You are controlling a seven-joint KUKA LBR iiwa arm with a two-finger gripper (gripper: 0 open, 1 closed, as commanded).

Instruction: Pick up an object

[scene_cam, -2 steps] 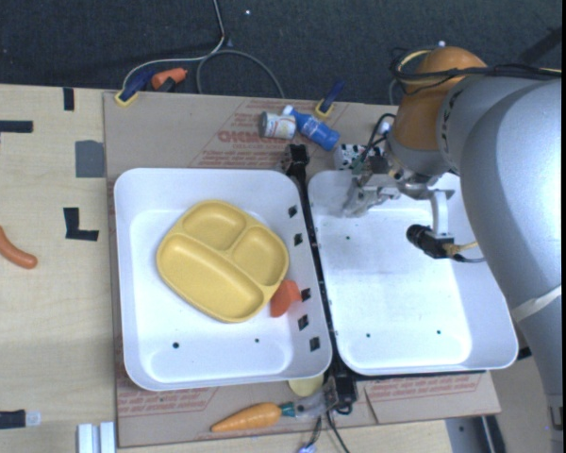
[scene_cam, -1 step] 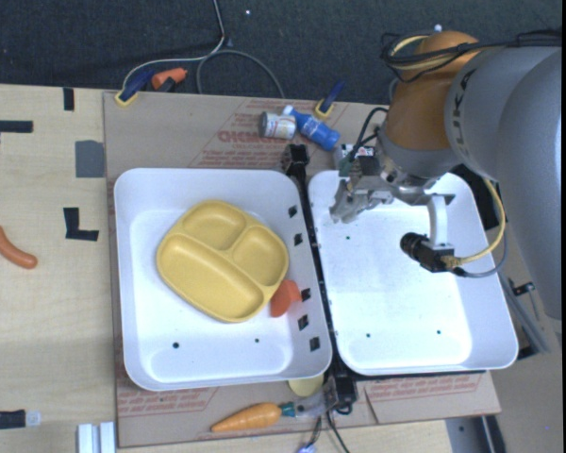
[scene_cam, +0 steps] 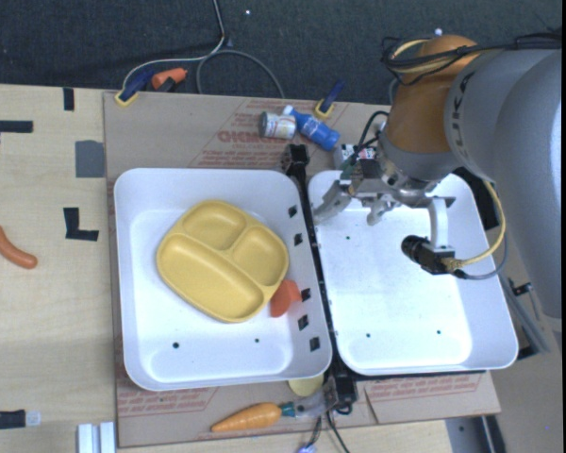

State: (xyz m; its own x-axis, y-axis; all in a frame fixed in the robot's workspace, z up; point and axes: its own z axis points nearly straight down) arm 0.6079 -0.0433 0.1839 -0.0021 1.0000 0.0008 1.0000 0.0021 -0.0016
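1. I read the gripper [scene_cam: 354, 204] as released: its two fingers [scene_cam: 326, 202] are splayed apart with nothing between them. It hangs over the far-left corner of the right bin [scene_cam: 424, 347], close to the rim the two bins share. The grey wrist covers part of it, so I'm fairly sure of that spread, not certain.

2. The right bin floor under the fingers shows nothing to take. The things to pick lie in the left bin [scene_cam: 132, 253]: a yellow divided plate [scene_cam: 224, 258] near its middle, and a small orange piece [scene_cam: 284, 299] touching the plate's near-right edge, beside the shared rim.

3. I judge the orange piece the fairer target; the plate looks too broad and flat for two fingers, except by its lip.

4. To do it well, I'd carry the open fingers across the shared rim toward the near side, high enough to clear the black clips on it, then centre over the piece.

5. I'd turn the wrist so one finger drops on the side away from the plate and neither lands on the plate's lip.

6. A cable loops off the arm [scene_cam: 509, 111] over the right bin; I'd watch that it doesn't snag.
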